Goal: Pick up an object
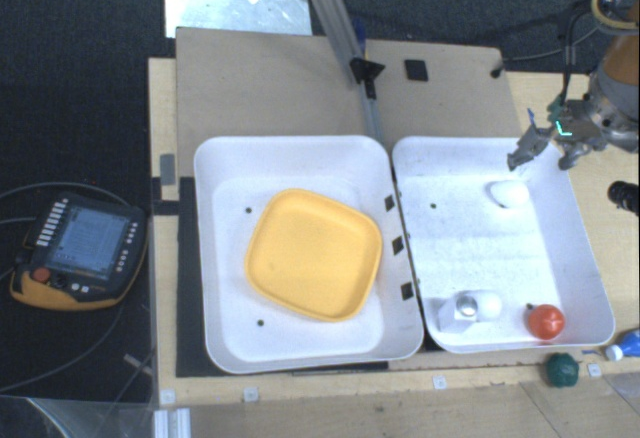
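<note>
My gripper (545, 154) hangs over the far right part of the right bin (440, 226), fingers spread apart with nothing between them. A small white egg-shaped object (508, 193) lies on the bin floor just below and left of the fingertips. A red ball (545, 322) sits in the bin's near right corner. A small silver and white object (470, 307) rests near the bin's front edge. A yellow square plate (313, 254) lies in the left bin (225, 226).
A green ball (561, 369) lies on the bench in front of the right bin. A teach pendant (78, 249) sits on the floor at left. A metal pole (335, 6) slants up from between the bins.
</note>
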Controlling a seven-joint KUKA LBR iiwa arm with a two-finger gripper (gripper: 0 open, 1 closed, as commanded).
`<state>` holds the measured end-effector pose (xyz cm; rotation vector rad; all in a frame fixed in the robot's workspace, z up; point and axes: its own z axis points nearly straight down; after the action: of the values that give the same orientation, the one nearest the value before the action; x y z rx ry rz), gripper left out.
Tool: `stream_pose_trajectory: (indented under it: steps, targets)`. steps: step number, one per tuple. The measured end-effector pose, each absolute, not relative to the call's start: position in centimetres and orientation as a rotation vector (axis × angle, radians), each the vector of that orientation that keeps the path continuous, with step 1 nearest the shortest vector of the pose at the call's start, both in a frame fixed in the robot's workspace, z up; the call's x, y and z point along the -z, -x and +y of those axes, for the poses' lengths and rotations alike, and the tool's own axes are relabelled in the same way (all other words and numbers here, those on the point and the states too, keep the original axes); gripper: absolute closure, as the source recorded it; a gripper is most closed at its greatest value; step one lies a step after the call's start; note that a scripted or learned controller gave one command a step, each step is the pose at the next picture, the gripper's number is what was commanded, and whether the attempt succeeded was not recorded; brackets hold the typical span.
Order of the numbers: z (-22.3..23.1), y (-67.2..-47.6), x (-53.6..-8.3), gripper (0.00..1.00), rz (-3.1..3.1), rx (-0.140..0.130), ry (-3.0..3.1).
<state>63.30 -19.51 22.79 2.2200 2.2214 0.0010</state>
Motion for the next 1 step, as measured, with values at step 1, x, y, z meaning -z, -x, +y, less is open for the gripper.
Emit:
stream_pose_trajectory:
  steps: [1]
  targets:
    - [-19.51, -63.30, -22.79, 0.00, 2.221, -0.001, -2.220]
